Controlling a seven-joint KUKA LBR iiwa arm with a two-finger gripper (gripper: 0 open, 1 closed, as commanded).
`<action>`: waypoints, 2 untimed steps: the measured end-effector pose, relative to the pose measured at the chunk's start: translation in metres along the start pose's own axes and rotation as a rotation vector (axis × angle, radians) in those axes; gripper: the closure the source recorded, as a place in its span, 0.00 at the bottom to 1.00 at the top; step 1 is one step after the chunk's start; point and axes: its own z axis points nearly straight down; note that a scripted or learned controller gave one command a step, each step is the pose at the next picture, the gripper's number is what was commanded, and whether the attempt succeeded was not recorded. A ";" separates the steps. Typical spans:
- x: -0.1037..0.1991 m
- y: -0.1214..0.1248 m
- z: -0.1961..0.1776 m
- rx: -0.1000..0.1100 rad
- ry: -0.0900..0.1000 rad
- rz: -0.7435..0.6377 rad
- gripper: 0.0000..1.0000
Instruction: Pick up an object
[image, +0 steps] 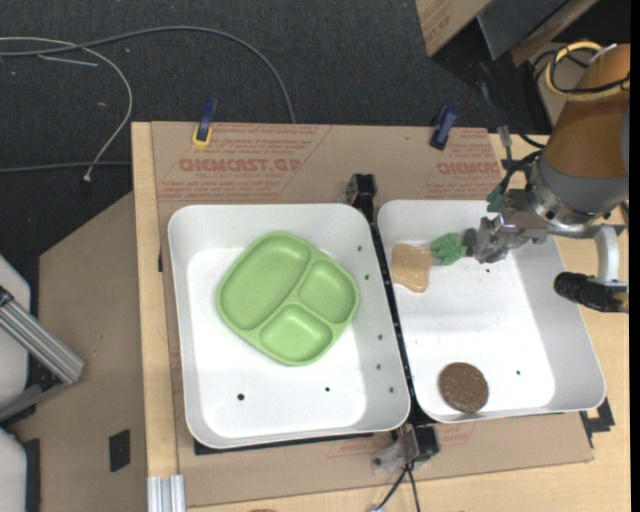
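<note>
Camera view gives me the gripper (487, 243) near the right bin's (560, 330) far edge, touching a green object (448, 247); I cannot tell its fingers' state.

**One fixed overhead view**

A single camera looks down at a slant from above the bench (300, 150), far enough to frame both white bins: left bin (190, 300), right bin (560, 330), plus surrounding dark floor (80, 130).
</note>
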 end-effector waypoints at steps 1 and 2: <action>0.047 0.005 -0.009 -0.005 -0.002 0.001 1.00; 0.099 0.002 0.001 0.001 -0.001 0.001 1.00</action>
